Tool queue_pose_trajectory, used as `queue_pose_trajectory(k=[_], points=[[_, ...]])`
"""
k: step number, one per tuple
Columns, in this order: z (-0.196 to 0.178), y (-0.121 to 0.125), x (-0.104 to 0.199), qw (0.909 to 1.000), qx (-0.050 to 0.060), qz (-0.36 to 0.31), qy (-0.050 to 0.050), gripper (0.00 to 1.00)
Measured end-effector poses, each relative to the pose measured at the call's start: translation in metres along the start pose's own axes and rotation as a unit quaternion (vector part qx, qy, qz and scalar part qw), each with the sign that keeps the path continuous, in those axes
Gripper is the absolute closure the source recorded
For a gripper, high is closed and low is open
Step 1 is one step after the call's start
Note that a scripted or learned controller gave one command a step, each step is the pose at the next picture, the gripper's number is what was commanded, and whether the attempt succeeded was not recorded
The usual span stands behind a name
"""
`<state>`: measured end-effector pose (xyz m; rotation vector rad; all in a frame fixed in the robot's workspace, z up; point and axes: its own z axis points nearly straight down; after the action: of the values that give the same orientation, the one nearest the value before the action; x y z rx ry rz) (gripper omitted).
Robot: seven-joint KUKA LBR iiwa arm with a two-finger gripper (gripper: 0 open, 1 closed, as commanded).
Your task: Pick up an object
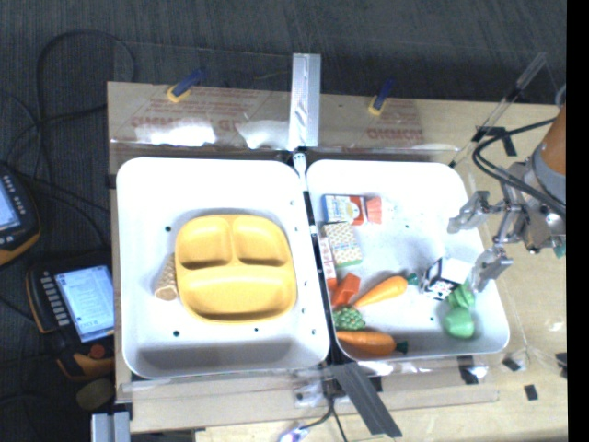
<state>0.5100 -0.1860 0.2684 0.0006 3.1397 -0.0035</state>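
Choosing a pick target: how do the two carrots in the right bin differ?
The upper carrot lies tilted near the bin's middle, pale orange; the lower carrot lies almost level along the front wall of the right bin, darker orange. The upper one has bare floor to its right; the lower one is tucked in the front corner. Both are toy carrots, lying flat.

1 fixed camera looks down at a slant on both bins [129, 247] from well above.

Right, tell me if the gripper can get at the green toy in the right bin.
Probably yes. The gripper hangs just above the green toy near the bin's right wall, with nothing lying over it; a small black-and-white piece sits close beside.
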Motion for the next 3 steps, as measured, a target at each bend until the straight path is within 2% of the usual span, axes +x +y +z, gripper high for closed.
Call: queue_pose_trajectory(k=[1, 2, 3], points=[[0.107, -0.011, 0.027, 1.0000, -0.001, 0.004, 0.002, 0.00], [0.179, 0.007, -0.030, 0.9849, 0.002, -0.173, -0.003, 0.00], [0.178, 0.058, -0.009, 0.9847, 0.001, -0.174, -0.006, 0.00]])
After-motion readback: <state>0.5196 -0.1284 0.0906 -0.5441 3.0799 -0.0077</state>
